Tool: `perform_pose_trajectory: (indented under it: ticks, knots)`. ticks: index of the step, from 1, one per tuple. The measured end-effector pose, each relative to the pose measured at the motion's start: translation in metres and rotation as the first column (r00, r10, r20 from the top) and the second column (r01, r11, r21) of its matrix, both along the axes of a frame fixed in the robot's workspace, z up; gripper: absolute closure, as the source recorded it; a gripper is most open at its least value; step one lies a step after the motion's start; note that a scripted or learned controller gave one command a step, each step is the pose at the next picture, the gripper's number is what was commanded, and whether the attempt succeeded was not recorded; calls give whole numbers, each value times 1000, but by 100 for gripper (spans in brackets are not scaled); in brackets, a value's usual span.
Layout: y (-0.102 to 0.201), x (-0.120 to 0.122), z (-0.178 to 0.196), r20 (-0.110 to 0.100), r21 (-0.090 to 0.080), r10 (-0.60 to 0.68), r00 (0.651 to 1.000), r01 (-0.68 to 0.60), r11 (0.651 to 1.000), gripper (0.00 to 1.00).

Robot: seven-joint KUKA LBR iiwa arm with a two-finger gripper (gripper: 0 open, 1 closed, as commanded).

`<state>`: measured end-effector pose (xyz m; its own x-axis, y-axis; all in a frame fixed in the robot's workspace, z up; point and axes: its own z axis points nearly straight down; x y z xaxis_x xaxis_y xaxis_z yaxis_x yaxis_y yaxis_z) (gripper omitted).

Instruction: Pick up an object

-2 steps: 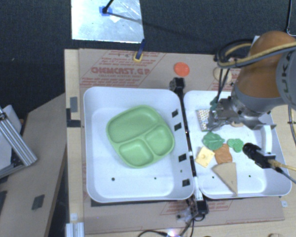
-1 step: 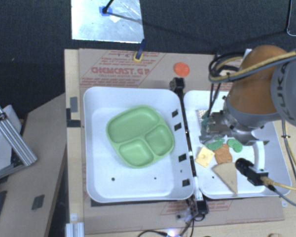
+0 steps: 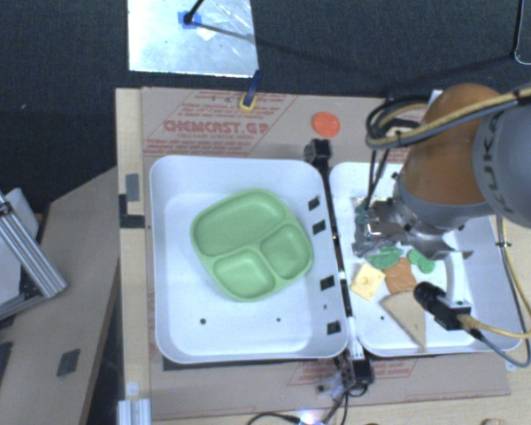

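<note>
Reaching in from the right of the frame, the grey arm [image 3: 513, 162] hangs over the right bin [image 3: 482, 339], its gripper [image 3: 370, 230] low over the bin's left half, close to the divider between the two bins. Whether the gripper is wide or narrow cannot be told, as the wrist hides it from above, and nothing can be seen held in it. Just below the gripper lies a cluster of small things: a green piece [image 3: 385, 258] nearest it, a second green piece [image 3: 422, 261] a little to the right, an orange-brown piece [image 3: 400, 278] under them, and a yellow square [image 3: 368, 282] beside that, turned corner-up like a diamond. Below these sits a tan wedge [image 3: 407, 315], its long axis running from upper left to lower right, with the narrow tip pointing toward the lower right of the frame. The left bin [image 3: 173, 326] holds a green divided plate [image 3: 250, 243], set at a slant with its large compartment toward the upper left. An orange disc [image 3: 326, 125] rests on the cardboard above the bins.
</note>
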<state>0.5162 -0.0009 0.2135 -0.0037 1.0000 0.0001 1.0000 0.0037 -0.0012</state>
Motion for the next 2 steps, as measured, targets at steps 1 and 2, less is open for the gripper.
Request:
perform_pose_trajectory:
  ticks: [1,2]
  knots:
    - [3,0,21,4,0,3,1000,-3,1000,100]
    - [1,5,2,1,0,-3,1000,3,1000,100]
